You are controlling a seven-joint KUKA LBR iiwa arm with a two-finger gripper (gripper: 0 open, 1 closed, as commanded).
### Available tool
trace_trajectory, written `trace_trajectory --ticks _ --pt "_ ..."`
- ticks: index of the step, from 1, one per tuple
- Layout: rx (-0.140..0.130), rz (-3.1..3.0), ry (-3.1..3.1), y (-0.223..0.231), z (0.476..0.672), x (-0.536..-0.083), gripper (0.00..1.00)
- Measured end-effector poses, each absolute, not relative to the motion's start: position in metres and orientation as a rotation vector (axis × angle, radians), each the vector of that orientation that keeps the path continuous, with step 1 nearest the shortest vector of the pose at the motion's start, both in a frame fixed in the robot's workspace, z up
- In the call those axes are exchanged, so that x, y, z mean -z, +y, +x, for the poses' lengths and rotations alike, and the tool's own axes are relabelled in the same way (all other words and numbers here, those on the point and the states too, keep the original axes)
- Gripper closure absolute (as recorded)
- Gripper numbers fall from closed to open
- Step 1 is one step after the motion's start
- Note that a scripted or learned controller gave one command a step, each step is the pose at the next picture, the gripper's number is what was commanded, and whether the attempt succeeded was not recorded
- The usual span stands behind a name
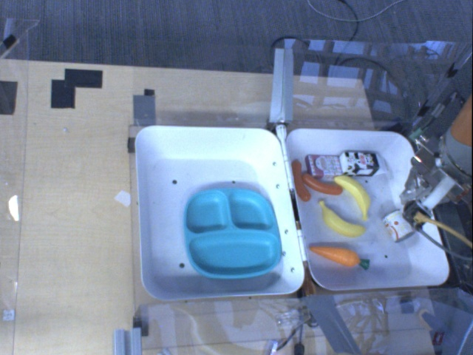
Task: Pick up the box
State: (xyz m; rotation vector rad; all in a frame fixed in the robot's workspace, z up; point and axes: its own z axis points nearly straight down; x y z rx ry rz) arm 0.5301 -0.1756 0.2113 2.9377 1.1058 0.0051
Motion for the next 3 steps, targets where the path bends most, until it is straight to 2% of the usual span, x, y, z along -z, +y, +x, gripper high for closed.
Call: trace_trajectory --ticks 1,2,3 --pt "0.000 3.100 0.520 -0.160 0.487 -0.154 1.00" --pt "-0.004 3.097 0.535 -0.159 0.489 -0.164 1.00" --pt "-0.001 3.125 0.327 -0.114 0.488 -0.173 1.00"
